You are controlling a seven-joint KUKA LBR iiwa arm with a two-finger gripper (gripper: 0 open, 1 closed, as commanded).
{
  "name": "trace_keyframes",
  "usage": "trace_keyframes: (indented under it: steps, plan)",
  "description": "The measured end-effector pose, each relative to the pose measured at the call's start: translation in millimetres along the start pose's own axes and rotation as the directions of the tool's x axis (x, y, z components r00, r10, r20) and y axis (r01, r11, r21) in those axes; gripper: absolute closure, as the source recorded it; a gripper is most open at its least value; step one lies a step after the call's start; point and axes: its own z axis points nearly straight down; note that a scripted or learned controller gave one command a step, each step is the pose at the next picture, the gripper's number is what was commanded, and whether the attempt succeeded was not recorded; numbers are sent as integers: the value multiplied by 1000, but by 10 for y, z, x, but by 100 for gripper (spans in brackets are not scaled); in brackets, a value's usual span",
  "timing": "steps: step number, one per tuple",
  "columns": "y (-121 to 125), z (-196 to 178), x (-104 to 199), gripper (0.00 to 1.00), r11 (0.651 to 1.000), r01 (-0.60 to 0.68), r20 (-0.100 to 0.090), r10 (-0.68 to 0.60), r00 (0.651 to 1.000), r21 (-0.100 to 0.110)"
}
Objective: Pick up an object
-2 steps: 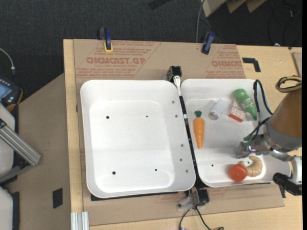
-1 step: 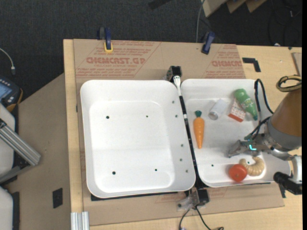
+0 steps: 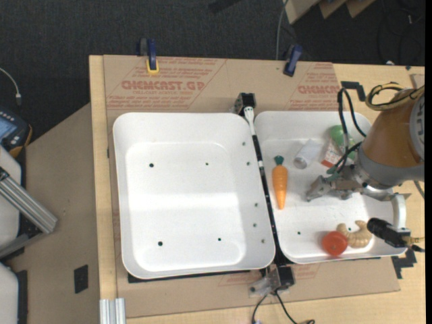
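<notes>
While the gripper point(image 3: 317, 190) hangs low in the right bin point(image 3: 297, 245), its spread fingers grip nothing; the toy carrot point(image 3: 279, 185) lies just beside it, unlifted. Pickup remains outstanding.

R bin point(image 3: 297, 245): carrot point(image 3: 279, 185) | tomato point(image 3: 334, 244) | claw point(image 3: 316, 191) low nr carrot, fingers apart

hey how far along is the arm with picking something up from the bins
Nothing looks picked yet. The gripper is low in the right bin, next to the carrot. The carrot, red ball and white bottle lie in the bin. Grasping and lifting remain.
</notes>
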Motion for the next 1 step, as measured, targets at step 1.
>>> trace_keyframes:
  steps: [1]
  plan:
    - [629,-1070,1143,0,1000,9,-2,-9,1000,-11]
